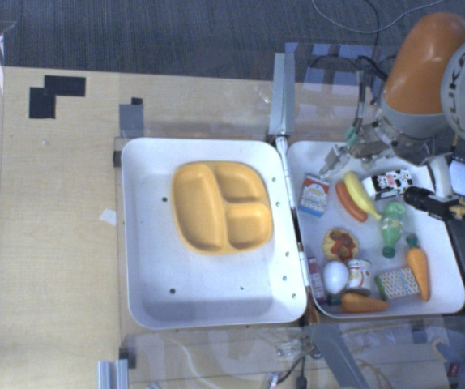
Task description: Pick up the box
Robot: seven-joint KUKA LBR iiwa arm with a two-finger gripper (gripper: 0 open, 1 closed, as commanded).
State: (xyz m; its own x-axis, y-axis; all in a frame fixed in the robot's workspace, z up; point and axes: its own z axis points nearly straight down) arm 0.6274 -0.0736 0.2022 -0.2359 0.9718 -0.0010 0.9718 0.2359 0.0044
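The box point(314, 195) is a small red, white and blue carton lying near the left wall of the right bin point(456, 302). My gripper point(352, 154) hangs over the back of that bin, up and to the right of the box and apart from it. Its fingers point(333, 162) look spread, and I see nothing between them. The grey arm with its orange band point(427, 63) reaches in from the upper right and hides the bin's back right corner.
Beside the box lie a sausage point(349, 201), a banana point(361, 194), a black-and-white carton point(392, 182), a green bottle point(391, 225), carrots point(418, 271), an egg point(335, 277) and a patterned block point(398, 283). The left bin point(147, 298) holds a yellow divided tray point(220, 206).
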